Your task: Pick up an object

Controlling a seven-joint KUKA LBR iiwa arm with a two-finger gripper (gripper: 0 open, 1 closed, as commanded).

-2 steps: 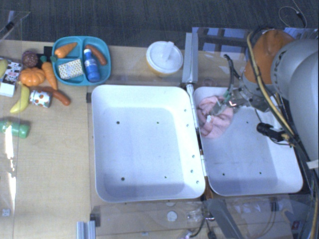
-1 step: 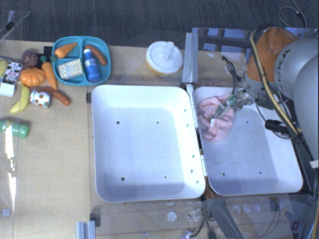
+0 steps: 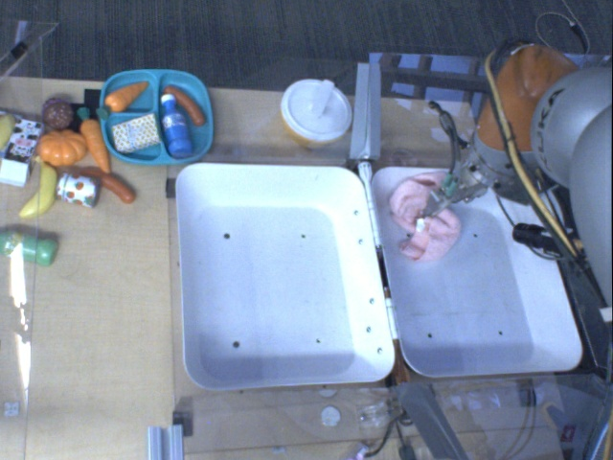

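A crumpled pink cloth [image 3: 421, 217] lies in the upper left part of the right white bin [image 3: 498, 333]. My gripper [image 3: 442, 199] reaches in from the right and sits low over the cloth's right side, its tips touching or nearly touching the fabric. The cloth rests on the bin floor. The grey arm with its orange band [image 3: 532, 80] fills the upper right corner.
The left white bin [image 3: 278, 276] stands beside the right one, a metal divider [image 3: 369, 171] between them. A blue tray of toy food [image 3: 158, 118], loose toy vegetables [image 3: 67, 151] and a white lidded cup [image 3: 316, 111] sit on the wooden bench behind.
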